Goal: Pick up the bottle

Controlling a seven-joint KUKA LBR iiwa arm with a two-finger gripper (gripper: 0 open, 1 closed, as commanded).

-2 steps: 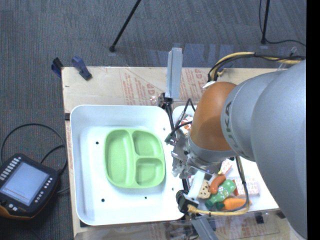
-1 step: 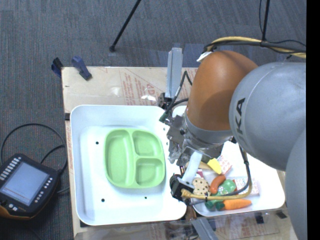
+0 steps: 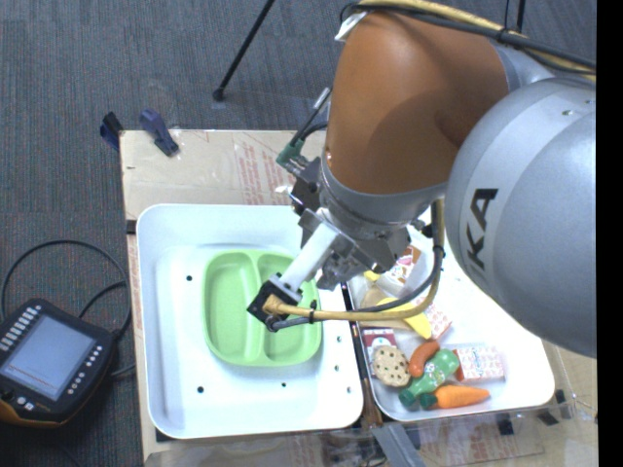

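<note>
Divided tray (image 3: 234, 309) in left bin (image 3: 165, 251); toys (image 3: 428, 368) in right bin (image 3: 531, 382)

From my feed the light is even and fairly bright, coming from overhead; the left white bin (image 3: 161, 261) reads almost washed out along its rim; the orange band (image 3: 409, 95) carries a soft sheen, no hard glare; shadows are faint, a thin one under the green tray (image 3: 229, 309); the carpet (image 3: 97, 56) looks dim and grainy; small items in the right bin (image 3: 531, 377) are slightly soft.
</note>
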